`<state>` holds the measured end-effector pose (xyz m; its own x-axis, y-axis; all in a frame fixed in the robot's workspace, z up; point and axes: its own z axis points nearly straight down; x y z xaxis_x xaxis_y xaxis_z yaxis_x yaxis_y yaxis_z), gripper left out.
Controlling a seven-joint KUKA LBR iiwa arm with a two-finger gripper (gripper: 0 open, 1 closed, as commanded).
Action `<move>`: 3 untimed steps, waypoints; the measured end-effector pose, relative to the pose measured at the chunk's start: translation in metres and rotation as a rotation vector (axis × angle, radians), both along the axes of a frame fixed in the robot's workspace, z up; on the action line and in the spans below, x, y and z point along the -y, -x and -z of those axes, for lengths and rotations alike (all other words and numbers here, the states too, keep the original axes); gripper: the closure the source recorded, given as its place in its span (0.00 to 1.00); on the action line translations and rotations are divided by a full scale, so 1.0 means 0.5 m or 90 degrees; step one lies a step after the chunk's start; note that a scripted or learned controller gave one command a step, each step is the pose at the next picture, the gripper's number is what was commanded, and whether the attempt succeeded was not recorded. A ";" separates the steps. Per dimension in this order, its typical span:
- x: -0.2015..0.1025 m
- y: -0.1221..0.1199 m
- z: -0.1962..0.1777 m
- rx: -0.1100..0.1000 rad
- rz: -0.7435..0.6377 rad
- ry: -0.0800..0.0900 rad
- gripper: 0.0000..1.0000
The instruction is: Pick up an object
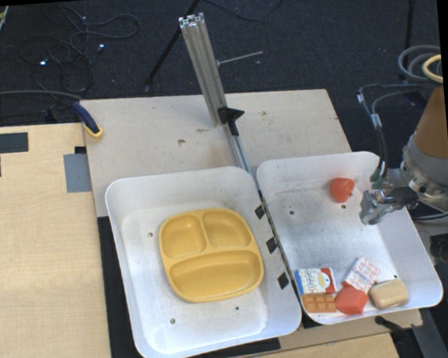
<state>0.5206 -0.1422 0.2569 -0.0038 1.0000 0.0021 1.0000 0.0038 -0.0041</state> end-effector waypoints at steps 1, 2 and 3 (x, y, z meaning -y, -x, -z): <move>-0.102 0.017 -0.004 0.000 0.000 0.000 1.00; -0.209 0.037 0.006 0.000 0.000 0.000 1.00; -0.323 0.036 0.043 -0.002 0.000 0.000 1.00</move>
